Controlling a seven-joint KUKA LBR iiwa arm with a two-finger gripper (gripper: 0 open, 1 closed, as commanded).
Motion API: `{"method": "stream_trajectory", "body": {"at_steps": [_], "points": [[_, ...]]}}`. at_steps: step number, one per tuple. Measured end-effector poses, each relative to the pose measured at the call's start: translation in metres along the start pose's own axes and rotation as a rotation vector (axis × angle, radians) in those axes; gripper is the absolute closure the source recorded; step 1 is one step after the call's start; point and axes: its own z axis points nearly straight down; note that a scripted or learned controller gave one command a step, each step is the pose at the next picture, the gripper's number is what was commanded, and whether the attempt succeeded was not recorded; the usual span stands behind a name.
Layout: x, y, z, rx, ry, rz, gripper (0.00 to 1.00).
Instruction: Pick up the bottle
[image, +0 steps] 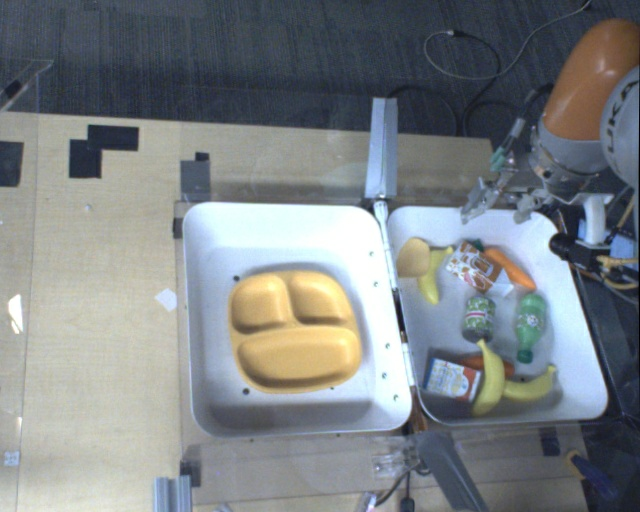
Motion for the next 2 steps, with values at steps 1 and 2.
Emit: {"method": "stream_trajectory", "body": {"at_steps": [1,2], "points": [[-0.067,-0.106,0.090,0.001,-0.001,0.135,0.00],[-0.034,-0.096,0.015,-0.001,-0.001,0.202,0.00]]}}
